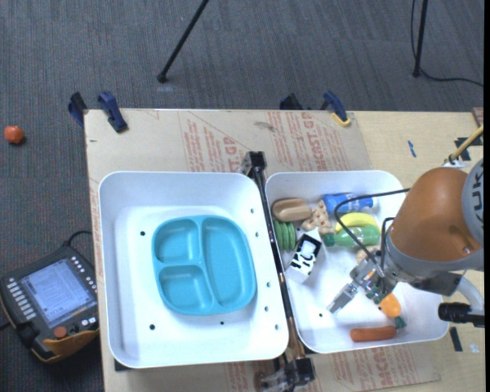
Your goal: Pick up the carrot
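Observation:
The carrot is a short orange piece with a green tip, lying near the front right of the right bin. My gripper hangs low over that bin, just left of the carrot and very close to it; I cannot see whether they touch. The arm's orange band and grey wrist cover the bin's right side and hide part of the carrot.
A reddish sausage-shaped piece lies just in front of the carrot. Behind the gripper are a banana, a blue item, a brown bread-like piece, a green ridged item and a black-and-white box. The left bin holds a blue divided plate.

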Tool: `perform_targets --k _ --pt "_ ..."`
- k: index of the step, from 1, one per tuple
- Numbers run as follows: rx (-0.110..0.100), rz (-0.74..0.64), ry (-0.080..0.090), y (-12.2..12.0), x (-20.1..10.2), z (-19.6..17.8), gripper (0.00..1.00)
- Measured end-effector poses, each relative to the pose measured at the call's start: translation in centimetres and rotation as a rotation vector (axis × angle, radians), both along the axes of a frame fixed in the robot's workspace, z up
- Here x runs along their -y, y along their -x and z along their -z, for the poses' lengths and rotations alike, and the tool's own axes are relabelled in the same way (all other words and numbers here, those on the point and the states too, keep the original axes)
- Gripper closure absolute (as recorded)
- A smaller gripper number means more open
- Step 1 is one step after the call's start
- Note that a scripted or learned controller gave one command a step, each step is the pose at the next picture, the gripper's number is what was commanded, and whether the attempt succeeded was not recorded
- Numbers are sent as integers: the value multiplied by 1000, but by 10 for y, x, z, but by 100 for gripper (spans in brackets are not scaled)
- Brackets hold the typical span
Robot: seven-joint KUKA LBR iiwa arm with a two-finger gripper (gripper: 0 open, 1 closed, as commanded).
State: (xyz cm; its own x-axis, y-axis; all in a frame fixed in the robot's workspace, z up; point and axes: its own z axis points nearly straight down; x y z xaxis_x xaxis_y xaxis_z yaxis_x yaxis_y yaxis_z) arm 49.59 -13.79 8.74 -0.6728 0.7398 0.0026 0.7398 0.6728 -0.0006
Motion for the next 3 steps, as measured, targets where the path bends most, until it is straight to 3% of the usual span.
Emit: perform_targets --k 1,2,3 --pt "0 6 -1 0 0 -10 100" --pt "2 -21 1 8 66 -2 100" --pt "2 222 1 -3 30 0 100"
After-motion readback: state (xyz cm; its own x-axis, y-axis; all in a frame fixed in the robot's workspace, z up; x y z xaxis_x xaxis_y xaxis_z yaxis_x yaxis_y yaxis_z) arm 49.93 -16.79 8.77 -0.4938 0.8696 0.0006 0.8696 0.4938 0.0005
